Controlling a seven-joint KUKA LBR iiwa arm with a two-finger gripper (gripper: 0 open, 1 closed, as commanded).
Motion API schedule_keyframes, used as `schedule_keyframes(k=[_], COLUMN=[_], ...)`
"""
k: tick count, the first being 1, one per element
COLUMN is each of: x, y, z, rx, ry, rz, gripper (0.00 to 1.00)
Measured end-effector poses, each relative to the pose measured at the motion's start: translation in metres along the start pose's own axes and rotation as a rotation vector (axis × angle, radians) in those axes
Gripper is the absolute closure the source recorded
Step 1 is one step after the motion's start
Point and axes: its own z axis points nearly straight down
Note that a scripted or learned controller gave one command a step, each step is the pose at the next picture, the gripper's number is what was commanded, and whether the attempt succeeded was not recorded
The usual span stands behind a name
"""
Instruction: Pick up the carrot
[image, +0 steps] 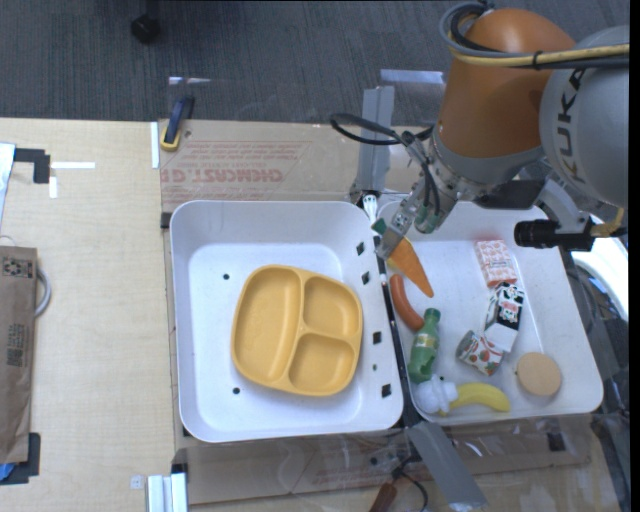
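Where bins meet: carrot (410, 266) (perhaps gripped).

Orange carrot (410, 267), yellow divided plate (297, 329), green bottle (424, 345), yellow banana (482, 398), black-and-white patterned carton (507, 305), white bins (190, 330).

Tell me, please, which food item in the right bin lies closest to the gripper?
The carrot: its top end sits right at the gripper, while the sausage and banana lie farther off.

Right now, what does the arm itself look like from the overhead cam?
Grey KUKA arm with black lettering on its casing and a glossy orange domed band above the wrist. A black cable loops beside it. The small metal gripper has greenish parts.
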Motion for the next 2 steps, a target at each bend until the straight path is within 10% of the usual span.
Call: schedule_keyframes(k=[1, 2], x=[0.036, 0.059], y=[-0.002, 0.057], z=[-0.002, -0.009], rx=[0.0, -0.002], ry=[0.001, -0.002], rz=[0.047, -0.197], gripper=[1.0, 1.0])
